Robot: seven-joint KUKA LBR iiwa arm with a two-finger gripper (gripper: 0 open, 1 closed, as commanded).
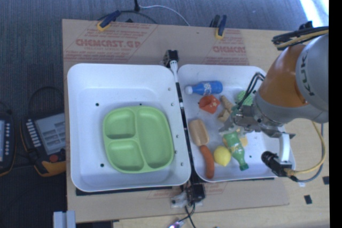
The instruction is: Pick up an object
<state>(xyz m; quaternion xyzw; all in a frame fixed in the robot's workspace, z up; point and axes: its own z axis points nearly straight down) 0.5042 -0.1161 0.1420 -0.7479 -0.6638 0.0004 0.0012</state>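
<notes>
Hand (233, 124) of the grey arm hangs low in the right white bin (256, 73), just above the small green plastic bottle (236, 149) lying beside a yellow lemon (222, 156); how wide it stands I cannot tell. That bottle looks light, stiff and slippery, so its round body across the middle seems the best hold. Red print on the table (107, 43) reads roughly "CHEMCAST GP".

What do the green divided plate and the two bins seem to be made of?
Green divided plate: likely moulded plastic, matte; uniform pale green with soft rounded compartment edges and no glare. Left bin and right bin: probably thin formed plastic, smooth and slightly glossy; even white with rounded corners and rolled rims. Coated metal cannot be ruled out from this view.
</notes>
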